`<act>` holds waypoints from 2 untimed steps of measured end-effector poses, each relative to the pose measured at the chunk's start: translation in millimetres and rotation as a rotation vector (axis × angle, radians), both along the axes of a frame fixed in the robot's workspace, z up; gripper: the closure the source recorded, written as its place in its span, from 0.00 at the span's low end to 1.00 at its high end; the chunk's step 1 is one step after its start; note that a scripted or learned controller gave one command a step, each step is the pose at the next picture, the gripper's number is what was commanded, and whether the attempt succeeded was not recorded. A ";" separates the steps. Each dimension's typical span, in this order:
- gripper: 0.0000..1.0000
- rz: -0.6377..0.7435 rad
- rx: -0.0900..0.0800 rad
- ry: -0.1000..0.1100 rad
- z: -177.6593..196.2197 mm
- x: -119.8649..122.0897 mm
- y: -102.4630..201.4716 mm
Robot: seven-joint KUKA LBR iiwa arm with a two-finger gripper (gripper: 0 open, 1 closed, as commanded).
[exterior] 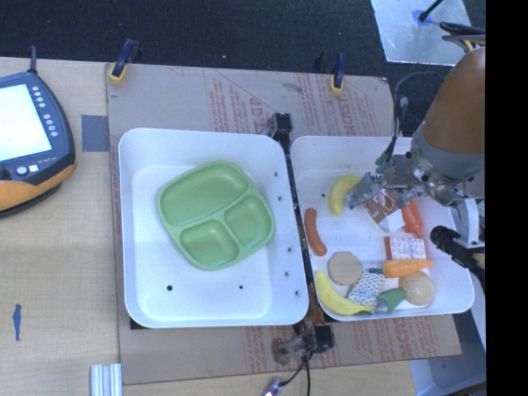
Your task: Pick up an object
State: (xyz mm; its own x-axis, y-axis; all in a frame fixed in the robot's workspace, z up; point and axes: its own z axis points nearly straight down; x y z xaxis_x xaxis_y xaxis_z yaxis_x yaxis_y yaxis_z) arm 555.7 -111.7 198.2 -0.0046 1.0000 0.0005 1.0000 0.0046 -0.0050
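While my pincer (371,195) hangs low over the right bin (462,304), just right of the small banana (342,192), nothing is lifted yet. Can't tell how it's set, so the grasp and lift remain.

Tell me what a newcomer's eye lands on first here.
First the green divided plate, lying alone in the left bin. Next, the clutter of toy food in the right bin, including a yellow banana near its front edge. Above that bin's far side hangs the gripper.
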 end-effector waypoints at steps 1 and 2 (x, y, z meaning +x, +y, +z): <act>0.00 0.001 -0.002 0.001 -85.6 95.1 18.8; 0.00 0.001 -0.004 -0.002 -105.3 97.4 9.3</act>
